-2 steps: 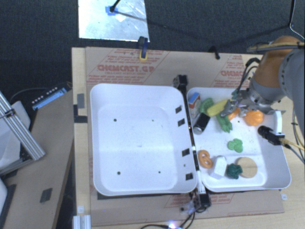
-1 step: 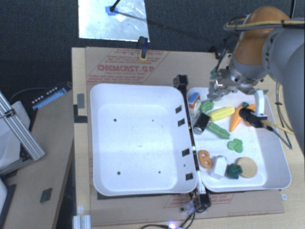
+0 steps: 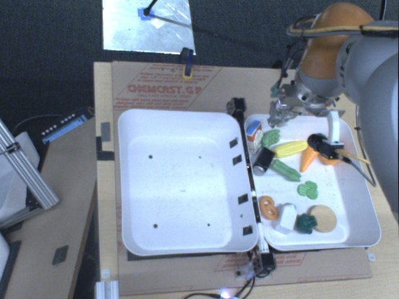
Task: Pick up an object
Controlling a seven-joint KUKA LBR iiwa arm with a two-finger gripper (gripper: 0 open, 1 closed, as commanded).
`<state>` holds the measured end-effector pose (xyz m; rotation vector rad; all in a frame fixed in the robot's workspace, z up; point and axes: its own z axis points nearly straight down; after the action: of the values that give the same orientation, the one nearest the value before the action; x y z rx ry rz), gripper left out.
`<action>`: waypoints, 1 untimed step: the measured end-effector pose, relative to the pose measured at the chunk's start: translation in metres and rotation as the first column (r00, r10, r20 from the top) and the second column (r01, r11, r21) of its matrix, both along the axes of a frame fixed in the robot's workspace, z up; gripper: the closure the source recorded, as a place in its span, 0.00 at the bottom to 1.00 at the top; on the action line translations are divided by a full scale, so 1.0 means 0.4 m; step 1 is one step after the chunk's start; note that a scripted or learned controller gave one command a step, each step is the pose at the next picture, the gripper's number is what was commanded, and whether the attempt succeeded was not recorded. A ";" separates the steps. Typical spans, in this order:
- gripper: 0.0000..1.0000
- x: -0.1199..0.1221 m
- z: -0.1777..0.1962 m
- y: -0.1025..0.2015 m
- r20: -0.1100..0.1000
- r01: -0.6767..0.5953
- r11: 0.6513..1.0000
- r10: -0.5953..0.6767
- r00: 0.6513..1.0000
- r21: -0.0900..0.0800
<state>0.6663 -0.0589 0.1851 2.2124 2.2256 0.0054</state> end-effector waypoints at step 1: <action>1.00 0.008 0.024 0.112 -0.001 -0.002 1.000 0.002 1.000 0.002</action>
<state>0.6694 -0.0141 0.1948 2.2111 2.2297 0.0065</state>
